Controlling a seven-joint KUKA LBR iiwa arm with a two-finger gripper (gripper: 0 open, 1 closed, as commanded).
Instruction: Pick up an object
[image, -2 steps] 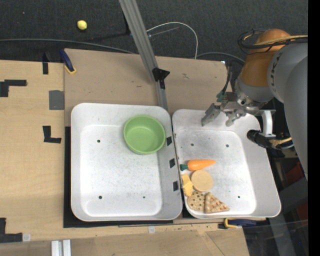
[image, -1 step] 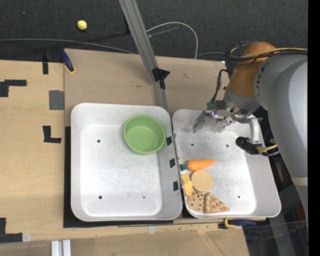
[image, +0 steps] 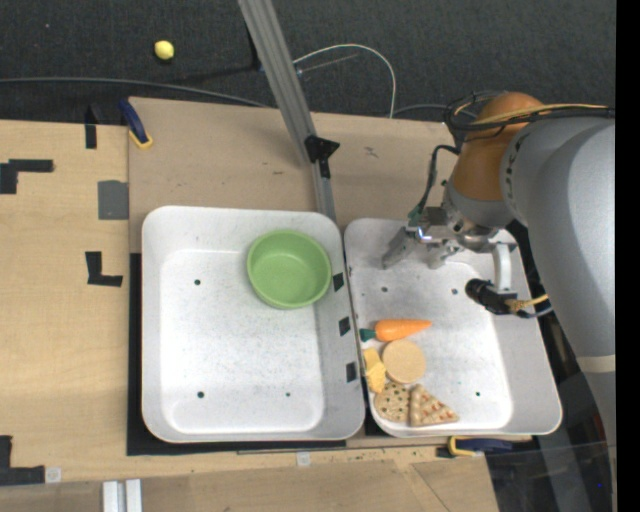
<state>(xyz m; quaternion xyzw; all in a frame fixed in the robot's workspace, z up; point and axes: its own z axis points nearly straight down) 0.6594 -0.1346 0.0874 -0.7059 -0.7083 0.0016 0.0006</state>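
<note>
Nearest, in the right bin's (image: 520, 400) front corner, lie a pizza slice (image: 432, 409), a cracker (image: 392, 402), cheese (image: 374, 372) and a round biscuit (image: 405, 361), with a carrot (image: 403, 328) just behind. No writing is legible. A green bowl (image: 289, 267) sits in the left bin (image: 175, 330). Farther back, the gripper (image: 412, 249) hangs empty, fingers apart.

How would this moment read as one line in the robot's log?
gripper: above right bin, nothing held | carrot, foods: near corner | green bowl: left bin
</note>
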